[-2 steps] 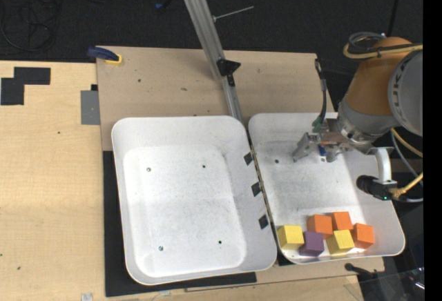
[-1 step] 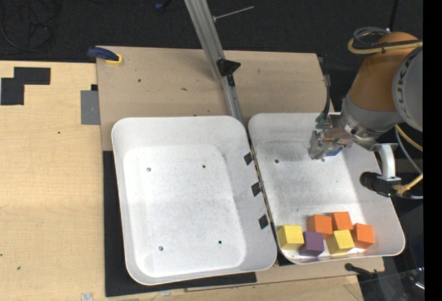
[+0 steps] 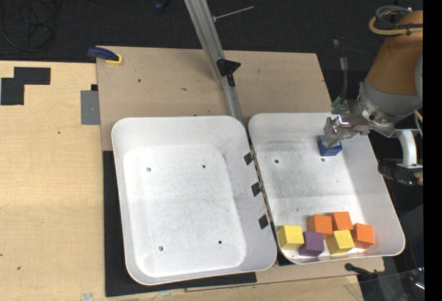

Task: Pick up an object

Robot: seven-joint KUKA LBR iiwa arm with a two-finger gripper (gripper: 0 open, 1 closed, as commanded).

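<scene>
Blue block (image 3: 330, 148) directly beneath end effector (image 3: 336, 128)

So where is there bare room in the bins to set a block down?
The left bin offers its whole floor. In the right bin, the middle is bare, between the blue block under the pincer and the crowded cluster of blocks at the near edge.

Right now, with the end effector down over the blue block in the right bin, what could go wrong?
1. The end effector sits right on top of the blue block, hiding the contact, so the block may stay behind when the arm lifts.
2. The block lies near the right bin's far right area, so a push could slide it toward the wall.
</scene>
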